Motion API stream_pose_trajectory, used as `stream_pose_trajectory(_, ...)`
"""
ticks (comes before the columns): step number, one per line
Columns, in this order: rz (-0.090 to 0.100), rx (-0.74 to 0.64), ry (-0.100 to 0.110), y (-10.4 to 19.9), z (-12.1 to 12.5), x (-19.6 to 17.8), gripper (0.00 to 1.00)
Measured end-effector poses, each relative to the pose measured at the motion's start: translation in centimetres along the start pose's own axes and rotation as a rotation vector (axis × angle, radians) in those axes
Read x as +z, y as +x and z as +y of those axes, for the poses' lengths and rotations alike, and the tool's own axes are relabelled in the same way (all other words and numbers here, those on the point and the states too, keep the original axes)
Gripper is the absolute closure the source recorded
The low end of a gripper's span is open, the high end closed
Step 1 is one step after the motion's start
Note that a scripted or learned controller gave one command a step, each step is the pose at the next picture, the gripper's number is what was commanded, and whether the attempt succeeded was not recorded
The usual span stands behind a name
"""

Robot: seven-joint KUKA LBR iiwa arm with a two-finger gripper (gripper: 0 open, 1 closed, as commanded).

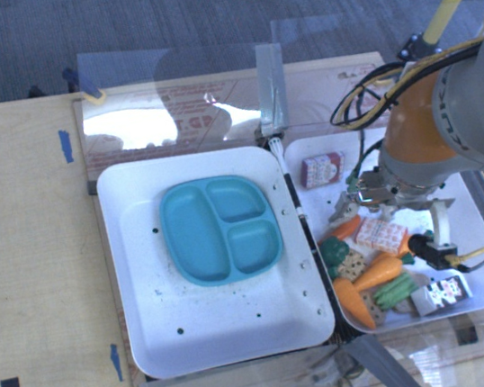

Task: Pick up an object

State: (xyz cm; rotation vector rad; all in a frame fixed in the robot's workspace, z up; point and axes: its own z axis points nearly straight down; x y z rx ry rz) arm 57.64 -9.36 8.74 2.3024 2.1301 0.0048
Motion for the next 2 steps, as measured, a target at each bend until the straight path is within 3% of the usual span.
stream_pose_trajectory(1,0.0,0.001,-0.006,0.0,0.2,-1.2,1.0)
stream_pose_trajectory(2,0.004,-0.014,-0.003,7.1,3.0,-10.1,1.0)
